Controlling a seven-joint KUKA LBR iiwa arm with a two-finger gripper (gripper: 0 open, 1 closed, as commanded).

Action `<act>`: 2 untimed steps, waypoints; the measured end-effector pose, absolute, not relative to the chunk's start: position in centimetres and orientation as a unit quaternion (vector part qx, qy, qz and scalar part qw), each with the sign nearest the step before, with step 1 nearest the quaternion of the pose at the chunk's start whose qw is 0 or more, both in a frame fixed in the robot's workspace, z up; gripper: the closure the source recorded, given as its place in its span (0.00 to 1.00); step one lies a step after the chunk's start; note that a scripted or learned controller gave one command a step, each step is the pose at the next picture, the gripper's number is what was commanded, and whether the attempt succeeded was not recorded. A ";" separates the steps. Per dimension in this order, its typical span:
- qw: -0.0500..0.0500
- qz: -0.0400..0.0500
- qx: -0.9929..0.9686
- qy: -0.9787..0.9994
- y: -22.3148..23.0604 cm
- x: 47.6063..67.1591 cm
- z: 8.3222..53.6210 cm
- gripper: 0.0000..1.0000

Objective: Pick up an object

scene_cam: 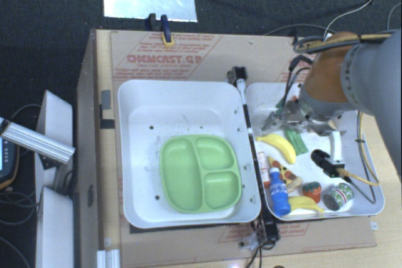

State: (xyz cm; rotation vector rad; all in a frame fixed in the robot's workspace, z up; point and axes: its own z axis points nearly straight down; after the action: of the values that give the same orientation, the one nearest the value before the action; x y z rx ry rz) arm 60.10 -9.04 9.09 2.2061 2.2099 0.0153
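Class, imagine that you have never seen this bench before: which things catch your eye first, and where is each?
The green divided plate stands out, lying alone in the left bin. Next is the clutter in the right bin: a yellow banana, a blue bottle and other small things. Above them hangs the grey arm with its orange band.

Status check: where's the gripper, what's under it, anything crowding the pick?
Gripper low in right bin, over banana and green piece. Nothing seen held. Blue bottle and can lie nearer the front, apart.
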 end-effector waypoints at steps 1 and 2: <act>0.009 0.005 0.706 0.708 -8.9 56.9 9.0 0.00; 0.010 0.006 0.706 0.708 -8.8 55.0 9.0 0.00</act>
State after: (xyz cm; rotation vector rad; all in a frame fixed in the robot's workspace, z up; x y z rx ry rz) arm 54.97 -8.84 9.03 2.2045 2.2099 0.0173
